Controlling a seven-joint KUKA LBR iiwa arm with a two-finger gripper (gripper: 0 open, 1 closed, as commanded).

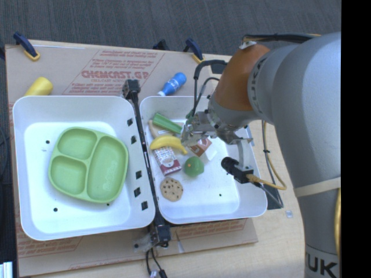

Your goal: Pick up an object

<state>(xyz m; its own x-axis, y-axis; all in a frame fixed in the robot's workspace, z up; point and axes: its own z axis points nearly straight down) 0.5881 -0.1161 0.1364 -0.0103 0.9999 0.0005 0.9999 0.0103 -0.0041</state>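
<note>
White plastic bins sit side by side on a cardboard sheet (116, 68); we see the arm (272, 86) reaching over the right bin (232, 204) w/ its gripper (194, 133) low among the items there. We can't tell the gripper's state: the wrist and cabling block the tips, so no call on whether anything is caught. Nothing looks lifted. We judge the pick as not done yet: approach seems made, while grasp and lift are left.

Candidate items, all lying on the right bin's floor:
- banana (168, 143): yellow, curved, smooth, prob. plastic toy; just left of the gripper.
- green ball (193, 167): round, matte, maybe a lime; just below the gripper.
- cookie (171, 189): flat brown disc w/ dark specks, apart from the rest, nearer the front wall.
- red packet (168, 161): flat, printed, glossy; under the banana's end.
- green stick (167, 123): long, flat-sided, near the back wall.
- small red-brown box (200, 147): partly hidden by the gripper.

Left bin (29, 132) holds a pale green divided plate (88, 164), 3 sections, rounded rim, matte. Behind the bins: a blue-and-white bottle (173, 84) and a yellow cup (39, 87).
</note>
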